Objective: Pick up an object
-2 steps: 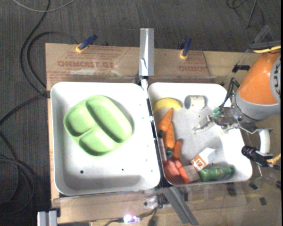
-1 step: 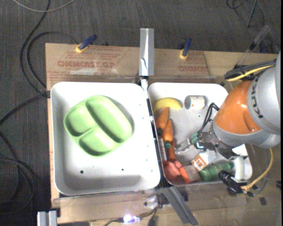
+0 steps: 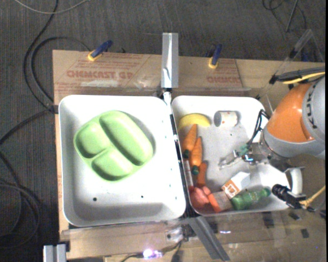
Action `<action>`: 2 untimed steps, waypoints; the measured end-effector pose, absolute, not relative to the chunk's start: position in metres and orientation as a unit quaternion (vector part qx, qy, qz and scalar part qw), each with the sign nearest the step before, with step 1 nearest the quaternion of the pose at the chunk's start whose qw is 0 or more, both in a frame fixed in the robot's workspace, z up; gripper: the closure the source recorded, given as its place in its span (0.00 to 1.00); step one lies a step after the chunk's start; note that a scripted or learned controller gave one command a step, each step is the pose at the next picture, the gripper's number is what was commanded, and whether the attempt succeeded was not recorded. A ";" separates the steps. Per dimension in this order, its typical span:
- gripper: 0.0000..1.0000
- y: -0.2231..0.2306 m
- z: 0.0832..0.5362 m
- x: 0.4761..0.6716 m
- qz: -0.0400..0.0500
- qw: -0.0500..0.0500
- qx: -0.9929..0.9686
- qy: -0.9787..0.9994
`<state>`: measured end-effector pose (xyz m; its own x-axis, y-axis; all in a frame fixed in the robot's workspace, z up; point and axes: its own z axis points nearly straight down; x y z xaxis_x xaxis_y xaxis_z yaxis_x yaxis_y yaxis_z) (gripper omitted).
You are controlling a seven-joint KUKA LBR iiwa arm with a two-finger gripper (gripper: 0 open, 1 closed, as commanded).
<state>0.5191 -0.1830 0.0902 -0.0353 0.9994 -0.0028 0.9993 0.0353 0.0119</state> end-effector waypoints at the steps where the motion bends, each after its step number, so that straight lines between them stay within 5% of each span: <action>1: 0.00 -0.183 0.089 0.548 0.002 0.003 0.787 0.617; 2: 0.00 -0.205 0.148 0.571 -0.003 0.001 0.865 0.502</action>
<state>0.5706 -0.2054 0.1477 0.4953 0.8687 -0.0057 0.8687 -0.4953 -0.0021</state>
